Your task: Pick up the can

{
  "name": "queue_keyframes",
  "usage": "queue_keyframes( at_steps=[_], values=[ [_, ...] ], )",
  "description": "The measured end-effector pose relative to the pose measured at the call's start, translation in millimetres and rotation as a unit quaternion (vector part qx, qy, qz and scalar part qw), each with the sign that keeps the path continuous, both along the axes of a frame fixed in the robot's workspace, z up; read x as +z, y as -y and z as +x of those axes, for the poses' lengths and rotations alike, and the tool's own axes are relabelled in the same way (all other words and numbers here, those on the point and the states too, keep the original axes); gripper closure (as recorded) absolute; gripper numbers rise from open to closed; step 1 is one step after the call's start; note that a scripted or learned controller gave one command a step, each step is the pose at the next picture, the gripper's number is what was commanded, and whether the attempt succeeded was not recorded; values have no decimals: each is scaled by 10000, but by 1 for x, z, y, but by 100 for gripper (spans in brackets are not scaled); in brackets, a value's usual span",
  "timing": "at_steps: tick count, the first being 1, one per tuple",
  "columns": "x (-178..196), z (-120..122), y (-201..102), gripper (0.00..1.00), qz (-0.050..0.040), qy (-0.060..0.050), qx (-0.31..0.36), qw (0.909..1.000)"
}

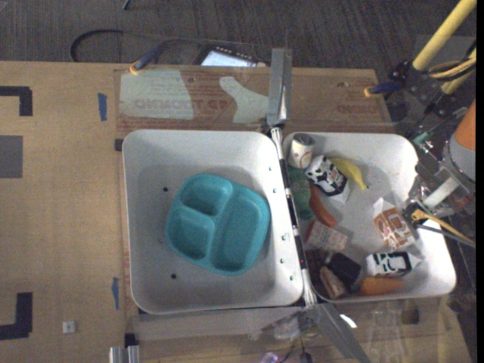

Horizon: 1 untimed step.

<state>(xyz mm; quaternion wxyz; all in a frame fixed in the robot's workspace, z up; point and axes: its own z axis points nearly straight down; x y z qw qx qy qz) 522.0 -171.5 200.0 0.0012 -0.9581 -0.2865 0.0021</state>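
Camera view | can [302, 150] (white, orange-marked) | upright, right bin's [393, 144] far-left corner

Grey arm with its orange band [467, 146] runs off the right edge, its gripper [425, 206] too blurred to read; small dark packets [338, 272] by the divider overlap, labels illegible

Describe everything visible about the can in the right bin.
The small cylindrical can sits in the far left corner of the shallow white right bin, close against the divider between the two bins. Its pale round top faces the camera, rimmed and light-coloured, and its side shows an orange-brown label band. It looks tilted or upright; the slant makes this hard to tell. The black-and-white cow-patterned carton lies just beside it, near or touching. The gripper is at the bin's opposite side, apart from it.
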Motion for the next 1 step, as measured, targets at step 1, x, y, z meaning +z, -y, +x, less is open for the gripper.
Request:
queue_keyframes(
  at_steps=[1],
  values=[
    [131, -34, 2, 100, -7, -1, -1342, 9910]
  ],
)
